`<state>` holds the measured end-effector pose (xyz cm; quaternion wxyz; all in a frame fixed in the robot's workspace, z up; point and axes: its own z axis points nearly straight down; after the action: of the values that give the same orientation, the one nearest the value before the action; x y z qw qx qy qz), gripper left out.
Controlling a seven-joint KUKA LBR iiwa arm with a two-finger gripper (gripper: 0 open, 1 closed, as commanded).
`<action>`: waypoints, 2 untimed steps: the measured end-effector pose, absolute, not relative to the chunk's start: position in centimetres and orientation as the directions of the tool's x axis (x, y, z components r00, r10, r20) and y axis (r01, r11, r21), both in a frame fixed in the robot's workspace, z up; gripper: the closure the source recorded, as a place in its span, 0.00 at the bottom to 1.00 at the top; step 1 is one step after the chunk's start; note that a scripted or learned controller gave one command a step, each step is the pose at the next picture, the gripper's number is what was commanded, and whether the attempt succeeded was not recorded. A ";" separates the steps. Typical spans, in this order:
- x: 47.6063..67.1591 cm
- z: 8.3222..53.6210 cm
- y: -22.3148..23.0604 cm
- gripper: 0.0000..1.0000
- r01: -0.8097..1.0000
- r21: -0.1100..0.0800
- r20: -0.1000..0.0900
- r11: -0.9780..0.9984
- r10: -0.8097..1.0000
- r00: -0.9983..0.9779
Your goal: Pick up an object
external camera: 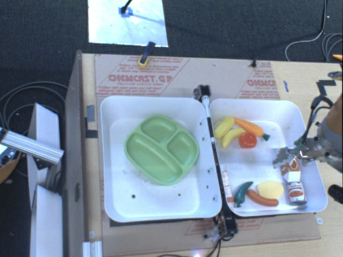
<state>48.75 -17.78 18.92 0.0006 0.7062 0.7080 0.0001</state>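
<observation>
The right bin (278, 110) holds several toy foods: two yellow bananas (228, 131), a carrot (251, 127), a red tomato (247, 140), a green pepper (242, 192), a yellow lemon-like piece (270, 189), an orange sausage (262, 198), a small carton (292, 169) and a bottle (296, 191). My gripper (288, 157) hangs low at the bin's right side, just above the carton. Nothing shows between its fingers.
The left bin (115, 143) holds a green divided plate (162, 149). A divider rail (212, 143) runs between the bins. The arm (329, 138) comes in from the right. Cables lie at the top right, metal framing at the left.
</observation>
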 end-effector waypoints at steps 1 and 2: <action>54.5 8.0 -13.1 0.00 1.000 0.004 0.001 0.009 1.000 -0.009; 61.4 8.6 -14.2 0.00 1.000 0.009 -0.002 0.007 1.000 -0.006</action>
<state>61.38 -14.18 8.58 0.0039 0.7048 0.7094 0.0024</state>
